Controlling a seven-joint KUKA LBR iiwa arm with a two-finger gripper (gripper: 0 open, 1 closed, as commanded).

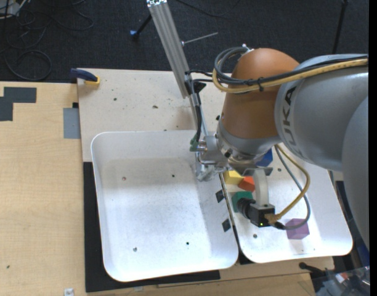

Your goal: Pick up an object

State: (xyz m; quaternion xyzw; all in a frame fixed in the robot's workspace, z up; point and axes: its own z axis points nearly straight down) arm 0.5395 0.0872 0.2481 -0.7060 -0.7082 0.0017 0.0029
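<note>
My gripper (204, 167) hangs low over the right edge of the left white bin (121, 165), close to the wall between the two bins. The grey arm and its orange band (256, 103) cover much of the right bin (324, 239). In that right bin, just right of the gripper, lie a yellow block (233, 178), an orange piece (246, 183) and a green piece (243, 198). A blue object (266, 157) peeks out under the wrist. A purple block (297, 229) sits near the right bin's front. Nothing shows in the gripper.
A silver bar (173, 48) slants up from the bench behind the bins. A blue and yellow clamp (85, 76) lies at the bench's back left corner. Black cable loops (296, 196) hang over the right bin. The left bin's floor bears small dark specks.
</note>
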